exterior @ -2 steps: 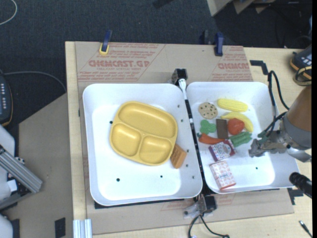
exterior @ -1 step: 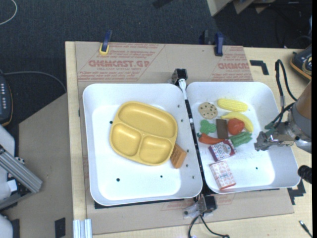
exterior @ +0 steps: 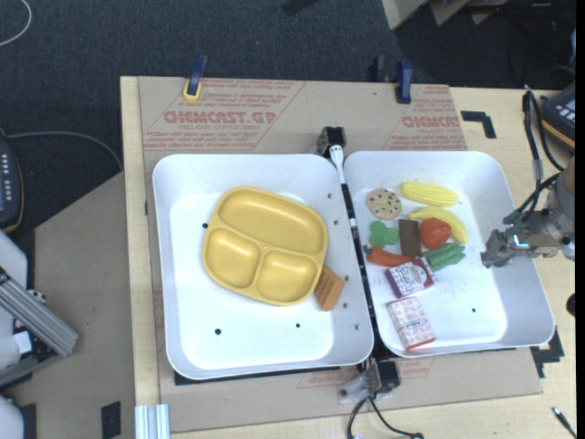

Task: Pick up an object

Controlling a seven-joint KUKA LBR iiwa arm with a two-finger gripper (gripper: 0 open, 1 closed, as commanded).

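A: What sits on the brown cardboard-covered counter (exterior: 274, 108)?

B: Two shallow white plastic bins. The left bin (exterior: 183, 337) holds a yellow three-compartment plastic tray (exterior: 265, 245), with a small tan wedge-shaped block (exterior: 329, 289) touching the tray at its 4 o'clock.

A: And the right bin (exterior: 512, 309)?

B: Toy food clusters toward its 10 o'clock: a yellow plastic corn cob (exterior: 430, 193), a round speckled cookie (exterior: 384, 203), a red tomato-like piece (exterior: 436, 231), a green pod (exterior: 445, 257) and two red-and-white printed packets (exterior: 409, 300) below them.

A: The arm?

B: The grey pincer (exterior: 498, 250) hangs over the right bin's 3 o'clock rim, apart from the food. Whether it's apart or together, one cannot tell.
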